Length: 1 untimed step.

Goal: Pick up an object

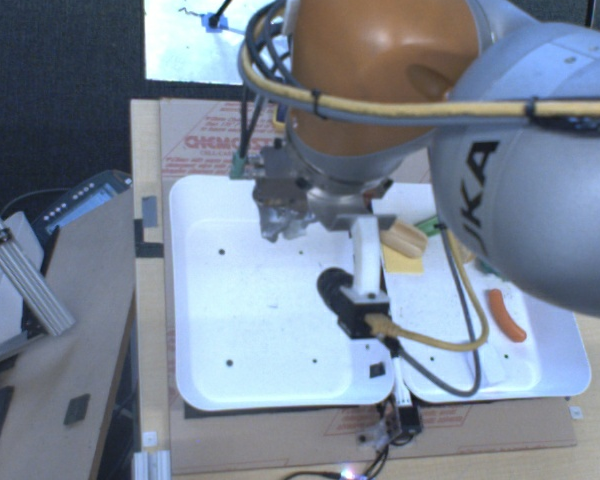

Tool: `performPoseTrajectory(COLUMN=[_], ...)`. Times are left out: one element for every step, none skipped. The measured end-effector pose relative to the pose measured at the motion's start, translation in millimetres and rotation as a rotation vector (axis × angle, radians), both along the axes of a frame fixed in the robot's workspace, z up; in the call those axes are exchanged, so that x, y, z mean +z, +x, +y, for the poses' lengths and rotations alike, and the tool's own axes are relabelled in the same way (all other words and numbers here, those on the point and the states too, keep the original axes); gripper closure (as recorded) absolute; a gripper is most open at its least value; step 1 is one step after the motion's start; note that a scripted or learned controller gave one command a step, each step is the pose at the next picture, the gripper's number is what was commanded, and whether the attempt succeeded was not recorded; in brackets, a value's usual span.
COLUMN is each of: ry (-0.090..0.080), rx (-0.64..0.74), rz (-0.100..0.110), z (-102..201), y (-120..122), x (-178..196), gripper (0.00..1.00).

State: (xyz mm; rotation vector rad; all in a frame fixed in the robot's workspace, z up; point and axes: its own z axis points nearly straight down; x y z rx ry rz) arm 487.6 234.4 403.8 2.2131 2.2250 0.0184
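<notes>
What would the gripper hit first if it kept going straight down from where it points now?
Probably the bare floor of the left bin. The gripper hangs over its upper part with nothing visible beneath, though its height above the floor is hard to judge from this slanted view.

**Count of items on the bench**

Two shallow white bins: left bin (230,368), right bin (550,368). One orange carrot-shaped object (507,316), one yellow block (403,259) and one tan piece (405,236), all at centre right.
</notes>
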Motion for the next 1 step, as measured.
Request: performPoseTrajectory(ry=[-0.007], rx=[-0.006], rz=[0.012], z=[-21.0], y=[-1.1], x=[-40.2], gripper=[1.0])
